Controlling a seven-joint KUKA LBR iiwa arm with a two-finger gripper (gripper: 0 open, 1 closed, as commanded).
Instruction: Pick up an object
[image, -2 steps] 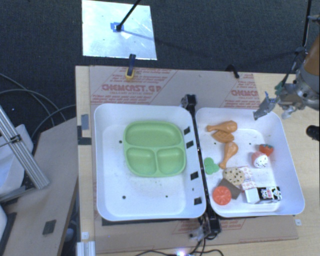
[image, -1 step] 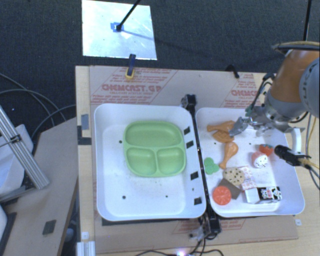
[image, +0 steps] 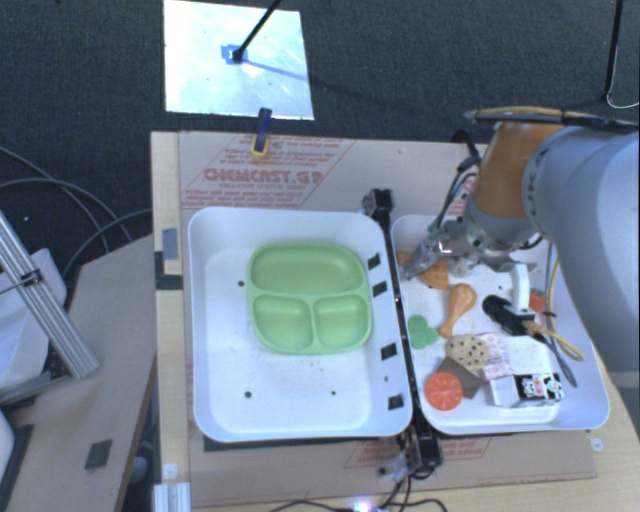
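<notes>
Gripper (image: 437, 250) low at eleven o'clock in the right shallow white plastic bin (image: 585, 400), its opening impossible to tell, over an orange toy piece (image: 432, 272). Tan plastic drumstick (image: 457, 303) lies just beside, toward five o'clock. Smooth green three-compartment tray (image: 308, 297) rests in the left white bin (image: 215, 390).

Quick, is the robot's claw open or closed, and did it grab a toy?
Gripper: low in the right bin, by the drumstick toy. Open or closed, holding anything: cannot be told.
</notes>
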